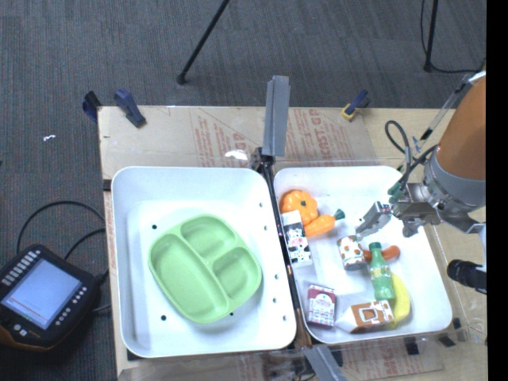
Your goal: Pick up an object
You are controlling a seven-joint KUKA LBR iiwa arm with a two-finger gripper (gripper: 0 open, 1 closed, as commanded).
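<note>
My gripper (392,221) hangs over the right bin (349,175), near its right side, open with nothing between its fingers. One finger (371,219) points down-left toward a small red and white can (349,252). Just below the gripper lies a green bottle (380,272) with a red cap, and a yellow banana (402,300) rests beside it. An orange pumpkin-like toy (298,202) and a carrot (321,225) sit at the bin's upper left, with a white printed carton (296,243) under them.
A dark red box (321,305) and an orange and white carton (367,316) lie at the right bin's front edge. The left bin (135,205) holds a green divided plate (206,268). A grey post (276,117) stands behind the bins' shared wall.
</note>
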